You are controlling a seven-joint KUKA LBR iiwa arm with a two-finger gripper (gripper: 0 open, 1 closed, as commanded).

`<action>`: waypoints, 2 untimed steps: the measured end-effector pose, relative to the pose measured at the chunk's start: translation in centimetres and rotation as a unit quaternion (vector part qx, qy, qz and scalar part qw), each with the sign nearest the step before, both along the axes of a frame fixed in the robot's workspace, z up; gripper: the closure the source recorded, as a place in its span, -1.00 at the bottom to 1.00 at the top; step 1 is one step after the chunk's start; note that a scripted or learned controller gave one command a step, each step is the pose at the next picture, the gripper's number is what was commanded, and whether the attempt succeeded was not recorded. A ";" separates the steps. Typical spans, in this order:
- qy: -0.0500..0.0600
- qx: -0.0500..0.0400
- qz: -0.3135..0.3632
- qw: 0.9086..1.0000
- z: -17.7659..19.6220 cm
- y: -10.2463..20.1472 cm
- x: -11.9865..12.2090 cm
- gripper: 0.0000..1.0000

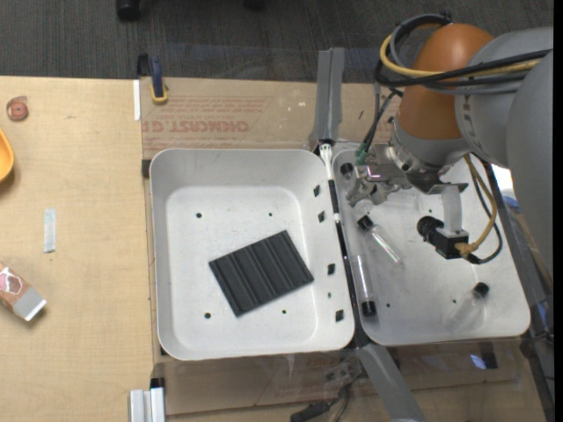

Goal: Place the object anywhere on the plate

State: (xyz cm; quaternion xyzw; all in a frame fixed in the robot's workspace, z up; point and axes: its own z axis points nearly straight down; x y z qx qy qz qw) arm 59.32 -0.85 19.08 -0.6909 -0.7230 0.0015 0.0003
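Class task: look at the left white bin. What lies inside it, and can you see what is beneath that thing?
Inside the left bin a dark ribbed plate lies flat, turned askew. Bare white floor with small dark dots surrounds it. The floor beneath the plate is covered.

The arm (457, 86) covers the upper part of the right bin (493, 323), and its bulk is cut off by the right edge. The tool (374, 183) under the wrist is too dark and cluttered to read. An orange thing (4, 158) is cut off at the left edge. A small clear thing (378, 240) in the right bin is too slight to name.

Blue clamp (156, 79) on the bench's cardboard sheet (230, 115) (upper edge).
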 end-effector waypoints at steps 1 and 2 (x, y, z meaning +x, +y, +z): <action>0.000 0.000 0.006 1.000 0.0 9.4 -0.7 1.00; -0.001 0.000 0.261 0.965 0.0 10.0 3.2 1.00</action>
